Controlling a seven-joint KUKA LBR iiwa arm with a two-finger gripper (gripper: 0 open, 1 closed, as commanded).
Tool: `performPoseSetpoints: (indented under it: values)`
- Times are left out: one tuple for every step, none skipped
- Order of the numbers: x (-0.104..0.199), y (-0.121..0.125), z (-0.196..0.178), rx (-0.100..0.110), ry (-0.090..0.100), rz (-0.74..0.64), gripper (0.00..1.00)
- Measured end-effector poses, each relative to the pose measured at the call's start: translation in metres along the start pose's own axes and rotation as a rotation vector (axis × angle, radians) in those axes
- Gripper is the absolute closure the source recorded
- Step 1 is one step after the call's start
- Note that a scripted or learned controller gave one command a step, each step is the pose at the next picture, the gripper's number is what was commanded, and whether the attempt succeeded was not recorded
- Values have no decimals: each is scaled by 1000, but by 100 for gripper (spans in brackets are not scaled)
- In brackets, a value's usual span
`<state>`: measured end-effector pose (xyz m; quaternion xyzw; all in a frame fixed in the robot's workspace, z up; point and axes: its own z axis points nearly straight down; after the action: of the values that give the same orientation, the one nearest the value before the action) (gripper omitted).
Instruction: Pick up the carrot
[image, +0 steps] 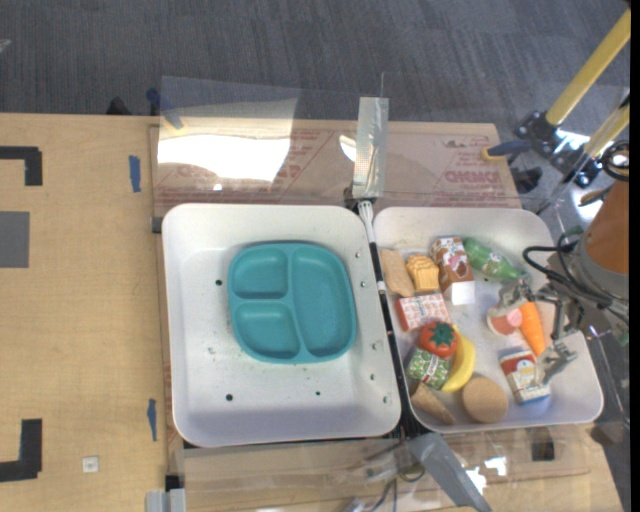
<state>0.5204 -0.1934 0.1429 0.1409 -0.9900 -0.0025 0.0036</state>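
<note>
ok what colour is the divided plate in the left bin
Teal, a blue-green all over. The divided plate shows clearly in the camera view, lying in the left bin.

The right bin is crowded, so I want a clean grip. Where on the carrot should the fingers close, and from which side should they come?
Probably the carrot's thick upper-middle part, from straight above, with the fingers across its width. It lies lengthwise, tapering toward the near end, and a juice carton crowds that tip.

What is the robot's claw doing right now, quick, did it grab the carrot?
Gripper: around the carrot in the right bin; whether it is gripping it cannot be told.
</note>
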Motion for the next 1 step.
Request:
performPoseSetpoints:
  values:
    - [26, 7, 48, 9, -14, 49, 0]
